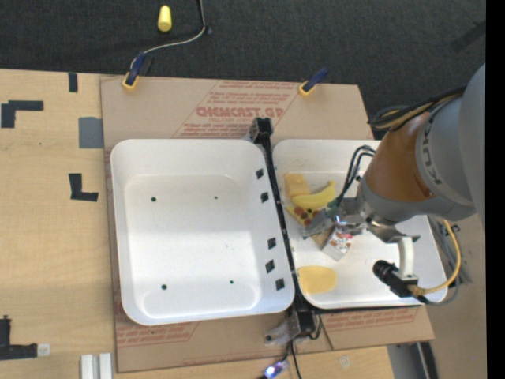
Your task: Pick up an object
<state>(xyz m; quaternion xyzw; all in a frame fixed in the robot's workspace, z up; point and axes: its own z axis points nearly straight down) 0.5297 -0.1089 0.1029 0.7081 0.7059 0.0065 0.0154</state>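
The right bin (359,290) holds a small cluster of objects. A yellow banana-like piece (314,197) lies beside a pale yellow block (294,185), with a red bit under them. A small white and red packet (339,244) lies just below, and a flat yellow disc (316,278) rests near the bin's front wall. My gripper (333,222) is down in the right bin, right at the cluster between the banana and the packet. The wrist hides its fingers.
The left bin (189,235) sits beside the right one, split from it by a black divider (270,204). Both stand on a cardboard sheet (237,109) held by clamps. A yellow object (164,18) and a cable lie on the dark floor beyond.
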